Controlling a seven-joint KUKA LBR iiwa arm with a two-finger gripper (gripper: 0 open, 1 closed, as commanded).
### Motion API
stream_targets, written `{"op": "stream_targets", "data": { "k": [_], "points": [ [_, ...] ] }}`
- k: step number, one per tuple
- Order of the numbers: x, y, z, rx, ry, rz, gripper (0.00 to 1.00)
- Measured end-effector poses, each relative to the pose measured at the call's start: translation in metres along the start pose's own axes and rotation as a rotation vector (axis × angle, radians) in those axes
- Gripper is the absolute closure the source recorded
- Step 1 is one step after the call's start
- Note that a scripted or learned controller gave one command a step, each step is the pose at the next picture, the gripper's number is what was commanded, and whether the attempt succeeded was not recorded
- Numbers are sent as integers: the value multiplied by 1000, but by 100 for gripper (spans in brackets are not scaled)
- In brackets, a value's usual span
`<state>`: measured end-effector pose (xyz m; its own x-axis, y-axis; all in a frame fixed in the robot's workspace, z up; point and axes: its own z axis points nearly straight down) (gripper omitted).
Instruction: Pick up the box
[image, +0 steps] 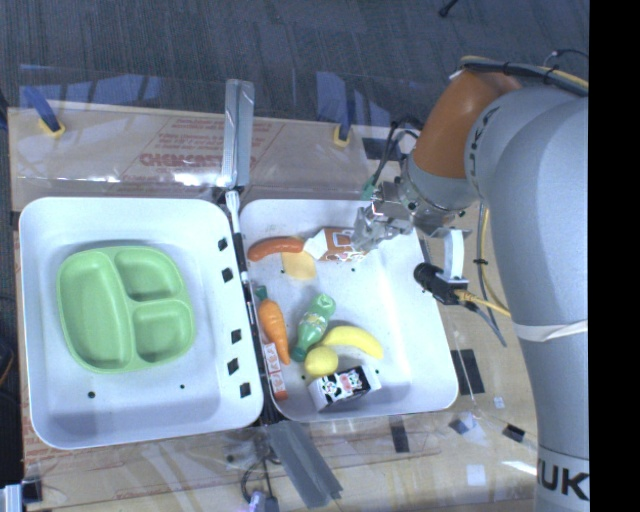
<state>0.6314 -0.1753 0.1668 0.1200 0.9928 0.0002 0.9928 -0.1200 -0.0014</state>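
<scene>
On the left, a white bin (40, 330) carries a green divided tray (125, 305). Beside it, the right bin (425, 345) holds a sausage (274, 247), a carrot (273, 328), a green bottle (314, 318), a banana (353, 341), a lemon (321, 360) and a small carton (343, 386) near its front wall. Toward its back right lies the box (338, 245), white and orange, with the gripper (368, 232) right over its right end; whether the fingers are apart or closed, I cannot tell.

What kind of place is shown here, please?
Probably a robotics lab bench for grasping tests: a grey KUKA arm reaches over two white bins, one holding a green divided tray, the other toy food.
</scene>
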Motion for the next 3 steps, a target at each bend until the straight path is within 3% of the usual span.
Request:
{"op": "stream_targets", "data": {
  "k": [1, 2, 3],
  "points": [
    [0, 0, 1, 1, 0, 0, 0],
    [-15, 31, 53, -14, -1, -45, 0],
    [-15, 33, 39, -20, -6, -51, 100]
  ]
}}
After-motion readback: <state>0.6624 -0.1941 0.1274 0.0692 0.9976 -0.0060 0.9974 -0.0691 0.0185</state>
